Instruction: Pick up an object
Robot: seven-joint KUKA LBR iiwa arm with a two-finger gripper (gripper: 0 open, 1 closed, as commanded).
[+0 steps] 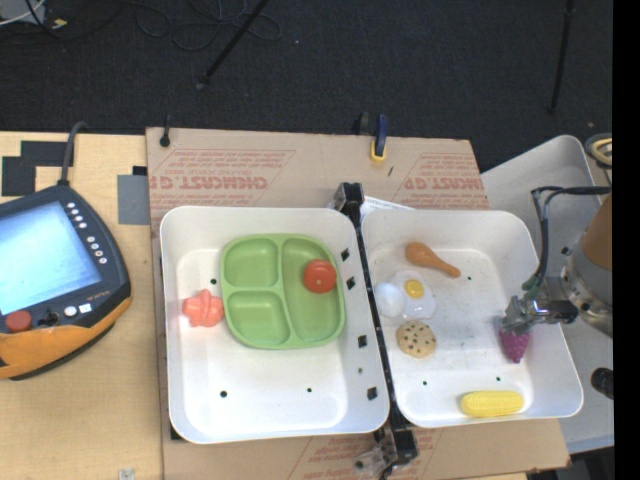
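Note:
My gripper [519, 322] hangs over the right side of the right bin [470, 230], right above a small purple object [515, 347] that lies at its tip. The same bin holds an orange drumstick-shaped piece [432, 259], a fried egg toy [409, 294], a brown cookie [415, 340] and a yellow corn cob [492, 403]. In the left bin [260, 408] sits a green divided plate [262, 313] with a red ball [320, 276] in its upper right compartment. A pink object [203, 310] lies just left of the plate.
A black divider [368, 328] runs between the two bins. A tablet in an orange case [55, 273] rests on the bench at far left. Cardboard [300, 168] lies behind the bins, with a yellow clamp [379, 148] at its back edge.

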